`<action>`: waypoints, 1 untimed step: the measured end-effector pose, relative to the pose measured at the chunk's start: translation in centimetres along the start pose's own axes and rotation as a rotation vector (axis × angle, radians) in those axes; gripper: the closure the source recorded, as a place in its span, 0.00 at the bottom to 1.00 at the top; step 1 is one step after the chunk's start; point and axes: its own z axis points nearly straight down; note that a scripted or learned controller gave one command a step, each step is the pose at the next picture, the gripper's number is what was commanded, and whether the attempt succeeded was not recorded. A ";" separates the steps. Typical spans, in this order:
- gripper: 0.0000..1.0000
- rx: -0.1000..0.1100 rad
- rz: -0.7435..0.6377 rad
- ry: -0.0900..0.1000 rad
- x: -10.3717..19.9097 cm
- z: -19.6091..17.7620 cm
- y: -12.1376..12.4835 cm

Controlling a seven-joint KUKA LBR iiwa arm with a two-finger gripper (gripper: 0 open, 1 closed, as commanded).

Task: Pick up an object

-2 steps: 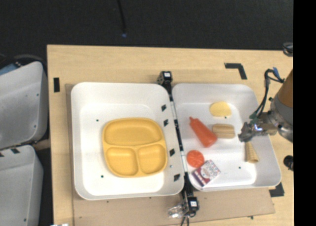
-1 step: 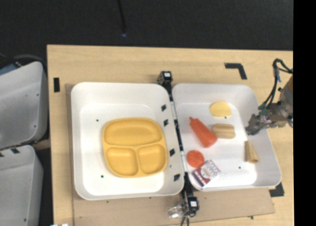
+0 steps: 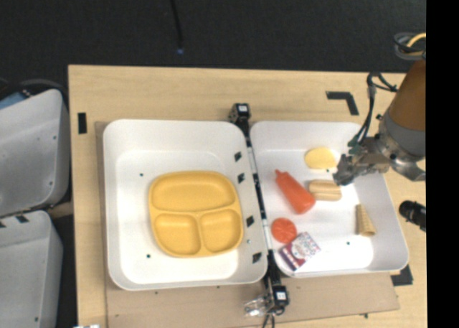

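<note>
The right bin holds a red ketchup bottle, a tan bread roll, a pale yellow chip-like piece, a red round fruit, a small printed packet and a tan cone. My gripper hangs low over this bin at its right side, just right of the bread roll and the yellow piece. Nothing shows between its fingers. The arm's orange band is at the right edge.
The left bin holds a yellow divided tray. Small black clamps sit along the seam between the bins. Grey equipment stands left of the bench. Bare bin floor lies right of the cone.
</note>
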 end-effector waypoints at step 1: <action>1.00 0.002 0.002 -0.001 4.9 1.0 1.8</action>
